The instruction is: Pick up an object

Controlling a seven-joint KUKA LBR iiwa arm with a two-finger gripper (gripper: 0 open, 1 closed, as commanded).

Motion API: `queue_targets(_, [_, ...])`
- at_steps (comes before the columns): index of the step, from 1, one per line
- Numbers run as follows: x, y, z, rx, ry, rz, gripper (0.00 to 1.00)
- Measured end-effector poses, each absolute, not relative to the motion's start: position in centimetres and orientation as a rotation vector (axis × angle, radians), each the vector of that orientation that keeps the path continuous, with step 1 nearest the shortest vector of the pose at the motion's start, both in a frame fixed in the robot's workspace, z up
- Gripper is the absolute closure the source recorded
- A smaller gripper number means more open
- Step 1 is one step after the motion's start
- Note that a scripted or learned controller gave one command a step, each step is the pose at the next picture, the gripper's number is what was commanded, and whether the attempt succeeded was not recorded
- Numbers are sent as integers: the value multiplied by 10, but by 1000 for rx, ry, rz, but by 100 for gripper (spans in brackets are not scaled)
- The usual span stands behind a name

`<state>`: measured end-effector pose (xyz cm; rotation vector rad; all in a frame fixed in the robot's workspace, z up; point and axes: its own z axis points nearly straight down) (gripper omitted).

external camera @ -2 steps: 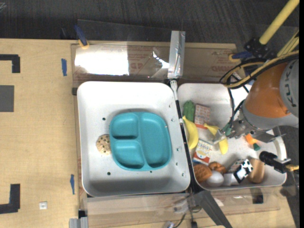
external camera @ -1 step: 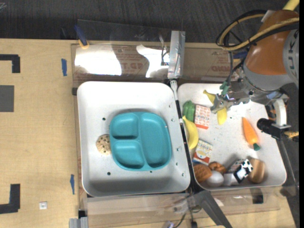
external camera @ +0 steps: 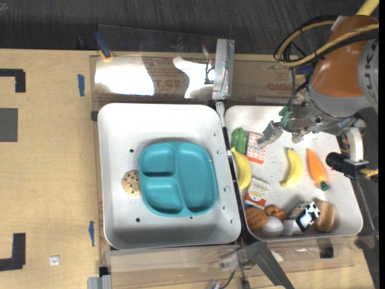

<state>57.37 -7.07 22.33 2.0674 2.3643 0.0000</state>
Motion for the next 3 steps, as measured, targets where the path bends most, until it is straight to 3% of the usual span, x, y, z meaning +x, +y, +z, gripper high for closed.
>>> queue_targets(1, [546,-160,211,1913,2493,-4,0])
queue_targets(2, [517,-130,133,1818,2572,-5,0])
queue_targets(3, [532,-162,87,1723,2618,1,0])
